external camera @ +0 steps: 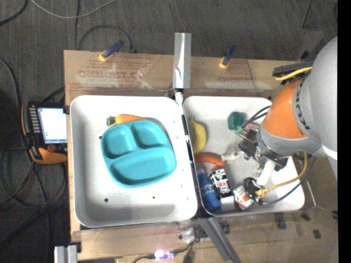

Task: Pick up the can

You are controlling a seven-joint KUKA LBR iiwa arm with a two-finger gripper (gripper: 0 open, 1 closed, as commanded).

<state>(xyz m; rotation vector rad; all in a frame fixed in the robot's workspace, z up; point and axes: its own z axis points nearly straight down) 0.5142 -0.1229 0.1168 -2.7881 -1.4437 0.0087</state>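
The can, blue with a pale end, lies on its side in the right bin. It is in that bin's near left corner, along the wall shared with the left bin. An orange-red thing sits just beyond its far end, and a white thing with black marks lies close on its right; I cannot tell whether they touch. A red-and-white thing lies a little further right, near the front wall. A yellow thing rests against the shared wall further back, and a green thing sits near the back of the right bin. The arm reaches in from the right, its orange band over the bin's right half. The gripper hangs over the middle of the right bin, near the green thing and apart from the can. Nothing is seen in its grasp, and whether it is set wide or narrow cannot be told from above. In the left bin a teal plate with three sections takes up the middle, and an orange thing peeks out at its far edge.
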